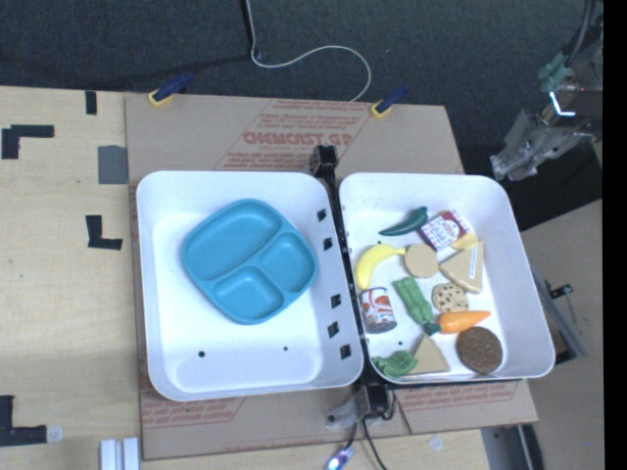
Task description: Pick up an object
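Gripper (pixel 529 153) parked beyond right white plastic bin (pixel 519 262) (finger state impossible to tell). Target candidates clustered inside: yellow toy banana (pixel 376 260), orange toy carrot (pixel 462 320). Centre above one outlying item; descend vertically, avoiding neighbours.

We see even, fairly bright overhead light. The two white bins (pixel 157 262) run close to overexposed, with soft glare along their rims. The blue divided plate (pixel 249 259) casts only a faint shadow. The dark cloth (pixel 118 18) at the top stays dim. Detail is slightly soft throughout, blurriest at the upper right.
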Robot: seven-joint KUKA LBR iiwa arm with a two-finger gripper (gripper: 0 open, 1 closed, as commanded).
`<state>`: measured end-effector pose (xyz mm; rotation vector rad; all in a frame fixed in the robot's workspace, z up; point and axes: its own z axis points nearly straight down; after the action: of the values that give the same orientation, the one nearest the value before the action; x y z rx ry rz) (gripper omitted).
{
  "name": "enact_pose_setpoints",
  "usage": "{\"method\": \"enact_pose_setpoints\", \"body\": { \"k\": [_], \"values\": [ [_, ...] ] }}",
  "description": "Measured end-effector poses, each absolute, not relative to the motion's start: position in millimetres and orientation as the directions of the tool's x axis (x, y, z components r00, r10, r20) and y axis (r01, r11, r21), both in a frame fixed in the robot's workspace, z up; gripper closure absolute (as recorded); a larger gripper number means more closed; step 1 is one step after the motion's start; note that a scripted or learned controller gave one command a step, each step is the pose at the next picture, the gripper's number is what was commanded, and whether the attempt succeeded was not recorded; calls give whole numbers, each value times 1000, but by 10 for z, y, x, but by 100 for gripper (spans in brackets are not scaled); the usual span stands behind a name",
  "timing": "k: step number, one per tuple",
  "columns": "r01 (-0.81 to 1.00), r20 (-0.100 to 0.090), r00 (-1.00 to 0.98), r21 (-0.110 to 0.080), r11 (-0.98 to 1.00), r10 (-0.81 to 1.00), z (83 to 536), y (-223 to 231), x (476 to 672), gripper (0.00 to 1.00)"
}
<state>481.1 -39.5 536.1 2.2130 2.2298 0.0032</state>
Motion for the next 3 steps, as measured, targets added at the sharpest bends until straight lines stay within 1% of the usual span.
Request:
{"method": "enact_pose_setpoints", "body": {
  "k": [1, 2, 3],
  "values": [
    [1000, 1, -12, -1, 12, 1000, 5344, 548, 4836, 100],
    [1000, 0, -8, -1, 8, 1000, 5343, 1125, 4835, 100],
    [1000, -3, -1, -11, 1, 1000, 4464, 1139, 4829, 100]
  ]
}}
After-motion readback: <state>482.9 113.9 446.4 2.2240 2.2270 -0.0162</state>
